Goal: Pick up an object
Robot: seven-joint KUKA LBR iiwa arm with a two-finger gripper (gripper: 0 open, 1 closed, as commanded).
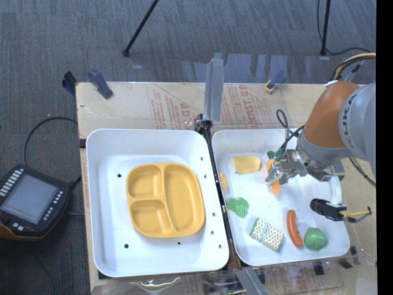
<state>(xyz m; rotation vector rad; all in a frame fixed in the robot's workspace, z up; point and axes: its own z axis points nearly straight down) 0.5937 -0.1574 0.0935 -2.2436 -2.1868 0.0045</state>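
Note:
My gripper (279, 172) is low over the right bin (331, 165), near its middle. Directly under it lies an orange carrot-like piece (275, 186), whose ends poke out on either side of the gripper; whether it is gripped is hidden. A pale yellow flat piece (246, 163) lies just left of the gripper. Nearer the front are a red sausage (294, 227), a green round piece (315, 238), a patterned small box (267, 233) and a green leafy piece (238, 206).
The left bin (104, 165) holds a yellow three-compartment plate (164, 198). A small yellow bit (223, 181) sits by the right bin's left wall. A grey upright post (214, 94) stands behind the bins. A black fitting with a cable (325, 209) hangs beside the arm.

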